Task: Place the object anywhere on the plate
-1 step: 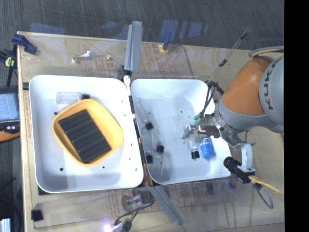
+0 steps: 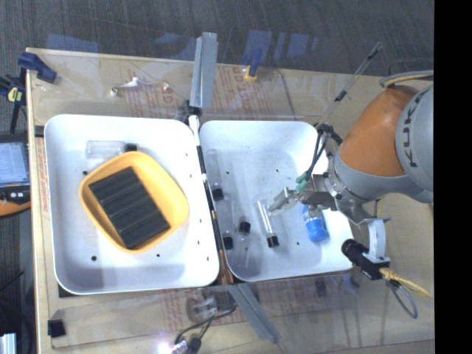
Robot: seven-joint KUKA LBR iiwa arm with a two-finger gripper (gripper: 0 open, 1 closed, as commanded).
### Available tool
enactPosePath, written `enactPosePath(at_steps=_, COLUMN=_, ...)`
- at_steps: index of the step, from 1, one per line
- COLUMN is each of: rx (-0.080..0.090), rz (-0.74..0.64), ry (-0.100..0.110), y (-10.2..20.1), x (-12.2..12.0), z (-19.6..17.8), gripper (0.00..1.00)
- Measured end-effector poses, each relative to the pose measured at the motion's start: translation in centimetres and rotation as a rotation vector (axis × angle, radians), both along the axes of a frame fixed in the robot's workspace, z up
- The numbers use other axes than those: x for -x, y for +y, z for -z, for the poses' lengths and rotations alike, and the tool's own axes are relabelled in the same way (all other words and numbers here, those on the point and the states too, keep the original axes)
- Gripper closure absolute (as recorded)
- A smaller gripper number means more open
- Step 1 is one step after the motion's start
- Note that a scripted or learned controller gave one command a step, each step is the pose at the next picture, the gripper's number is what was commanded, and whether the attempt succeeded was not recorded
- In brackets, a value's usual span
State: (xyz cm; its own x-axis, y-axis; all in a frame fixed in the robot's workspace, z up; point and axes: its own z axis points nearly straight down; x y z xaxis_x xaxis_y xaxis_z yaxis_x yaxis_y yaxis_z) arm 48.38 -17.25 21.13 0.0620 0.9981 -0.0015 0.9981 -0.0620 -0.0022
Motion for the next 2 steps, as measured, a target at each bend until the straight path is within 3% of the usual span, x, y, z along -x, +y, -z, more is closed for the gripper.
enactPosePath(at_steps=1, rx=-0.002, rz=0.002, ry=0.004, y=3.8, x=0.8, z=-0.5, gripper=0.00)
enactPosePath(at_steps=2, rx=-0.002, rz=0.034, ry=0.004, y=8.5, x=-0.4, z=2.1, gripper=0.00)
